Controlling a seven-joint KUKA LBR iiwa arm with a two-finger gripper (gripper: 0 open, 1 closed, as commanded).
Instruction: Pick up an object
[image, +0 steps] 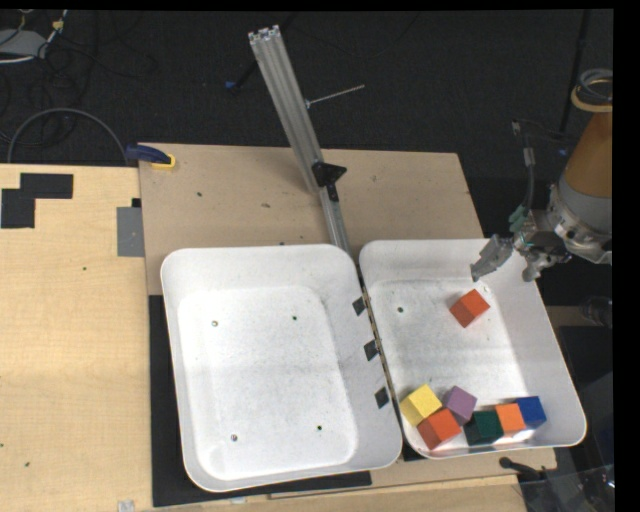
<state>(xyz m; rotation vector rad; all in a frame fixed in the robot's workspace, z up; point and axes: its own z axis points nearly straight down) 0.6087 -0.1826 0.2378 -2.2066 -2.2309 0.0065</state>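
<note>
An orange-red cube (469, 307) lies alone in the upper middle of the right bin (555, 350). My gripper (512, 262) hangs over the bin's upper right corner, just above and to the right of that cube. Its two fingers are spread, open, with nothing between them. Along the bin's near edge sits a cluster of cubes: yellow (422, 402), purple (460, 402), red (438, 428), green (484, 427), orange (511, 417) and blue (531, 410).
The left bin (200, 270) stands beside the right one, joined by black clips at the shared rim. A slanted aluminium rail (300, 130) rises behind the bins. The wooden bench (70, 330) extends to the left.
</note>
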